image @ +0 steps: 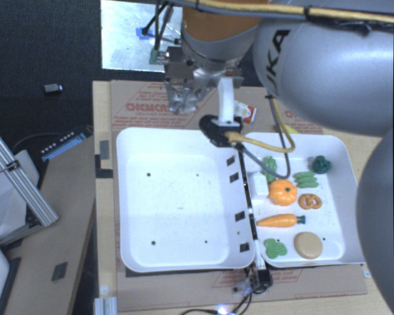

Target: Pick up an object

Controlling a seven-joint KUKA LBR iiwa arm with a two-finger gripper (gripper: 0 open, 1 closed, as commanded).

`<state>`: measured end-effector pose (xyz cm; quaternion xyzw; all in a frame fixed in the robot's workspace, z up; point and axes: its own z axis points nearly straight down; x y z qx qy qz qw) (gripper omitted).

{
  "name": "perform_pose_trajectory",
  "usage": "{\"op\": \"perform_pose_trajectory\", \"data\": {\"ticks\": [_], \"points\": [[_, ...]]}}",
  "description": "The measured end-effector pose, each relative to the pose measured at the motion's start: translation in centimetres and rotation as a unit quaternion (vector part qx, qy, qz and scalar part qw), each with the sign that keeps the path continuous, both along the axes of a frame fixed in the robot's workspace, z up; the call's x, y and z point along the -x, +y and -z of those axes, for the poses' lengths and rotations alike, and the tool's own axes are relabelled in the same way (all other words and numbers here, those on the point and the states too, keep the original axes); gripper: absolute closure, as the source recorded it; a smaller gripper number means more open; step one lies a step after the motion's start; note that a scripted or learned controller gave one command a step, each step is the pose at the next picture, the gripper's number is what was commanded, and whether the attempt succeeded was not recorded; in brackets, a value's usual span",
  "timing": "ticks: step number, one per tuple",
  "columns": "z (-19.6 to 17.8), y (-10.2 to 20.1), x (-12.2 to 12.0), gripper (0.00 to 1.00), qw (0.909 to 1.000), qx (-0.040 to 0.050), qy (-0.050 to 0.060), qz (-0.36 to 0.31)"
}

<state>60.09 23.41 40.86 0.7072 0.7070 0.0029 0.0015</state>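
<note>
- Arm (320, 55): smooth grey rounded casing, large in the upper right, with an orange band (218, 18) above the wrist.
- Gripper (183, 104): metallic, hanging above the back rim of the left bin over the cardboard; whether it is spread or pressed together cannot be told, and nothing is seen pinched in it.
- Left bin (178, 197): shallow white plastic tray with rounded corners and a few small dark dots on its floor.
- Right bin (338, 184): matching white tray, touching the left bin along a seam with black clips; it holds all the toy food.
- Pumpkin (283, 192): round, glossy orange, near the bin's middle.
- Carrot (278, 221): tapered orange cone with a green stub, lying flat just in front of the pumpkin.
- Pretzel (309, 201): small brown twisted loop, just right of the pumpkin.
- Pea pod (306, 179): green, elongated, behind the pretzel.
- Broccoli (321, 163): dark green, knobbly, near the back right corner.
- Potato (308, 244): tan, smooth oval, at the front.
- Leafy green piece (275, 248): lobed, beside the potato.
- Yellow cable (265, 144): curved across the back of the right bin.
</note>
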Motion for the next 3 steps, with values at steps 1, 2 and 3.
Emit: {"op": "perform_pose_trajectory", "data": {"ticks": [1,2,3], "points": [[-2.72,-0.08,-6.08,1.00,1.0000,0.0004,-0.001,0.001],[-2.62,-0.01,-6.79,1.00,1.0000,0.0008,0.001,-0.001],[-2.29,0.01,-6.75,1.00,1.0000,0.0009,0.002,-0.002]]}}
